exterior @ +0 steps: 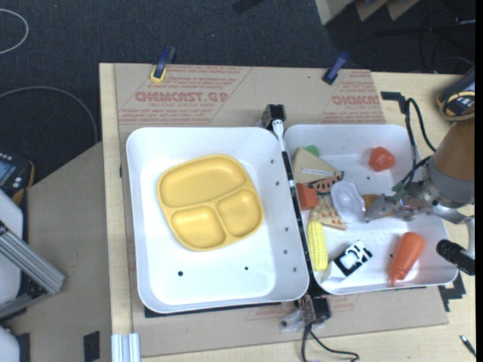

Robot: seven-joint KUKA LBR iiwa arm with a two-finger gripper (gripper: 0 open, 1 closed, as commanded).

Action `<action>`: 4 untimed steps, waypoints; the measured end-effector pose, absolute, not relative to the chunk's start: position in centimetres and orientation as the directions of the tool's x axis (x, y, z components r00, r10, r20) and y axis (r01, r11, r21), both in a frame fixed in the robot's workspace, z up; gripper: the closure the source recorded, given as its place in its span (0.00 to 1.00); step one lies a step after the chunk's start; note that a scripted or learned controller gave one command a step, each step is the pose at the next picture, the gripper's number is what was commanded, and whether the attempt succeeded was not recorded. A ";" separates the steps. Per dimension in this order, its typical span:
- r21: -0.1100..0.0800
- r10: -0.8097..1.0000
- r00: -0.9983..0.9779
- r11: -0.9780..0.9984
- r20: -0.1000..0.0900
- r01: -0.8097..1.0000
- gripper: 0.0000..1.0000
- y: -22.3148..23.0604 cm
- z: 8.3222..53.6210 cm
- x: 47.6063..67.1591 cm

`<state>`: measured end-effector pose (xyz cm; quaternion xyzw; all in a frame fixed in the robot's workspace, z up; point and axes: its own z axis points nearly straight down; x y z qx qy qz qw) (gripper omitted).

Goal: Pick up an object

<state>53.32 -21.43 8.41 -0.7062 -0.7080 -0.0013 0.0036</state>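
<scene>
Orange carrot (405, 256), corn (317, 245) and clear cup (346, 199) crowd the jaws (375, 210).

Two shallow white bins sat side by side on the table: the left bin (143, 202) and the right bin (355, 136). The left one held a single yellow divided plate (209, 200) with three compartments. The right one held about eight small items: one corn cob (317, 244), one carrot (404, 256), one red tomato-like piece (381, 157), one black-and-white block (352, 258), one clear plastic cup (346, 198), one sandwich wedge (308, 161), one pizza slice (329, 215) and one orange-red piece (306, 195). Two clamps, one yellow-tipped (161, 65) and one blue (334, 69), gripped the board's far edge.
</scene>
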 end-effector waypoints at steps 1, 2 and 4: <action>0.000 1.000 -0.001 0.001 0.003 1.000 1.00 -21.6 9.5 53.3; 0.007 1.000 -0.002 0.002 -0.003 1.000 1.00 -20.6 15.2 53.8; 0.006 1.000 -0.002 0.002 -0.003 1.000 1.00 -20.8 22.7 54.3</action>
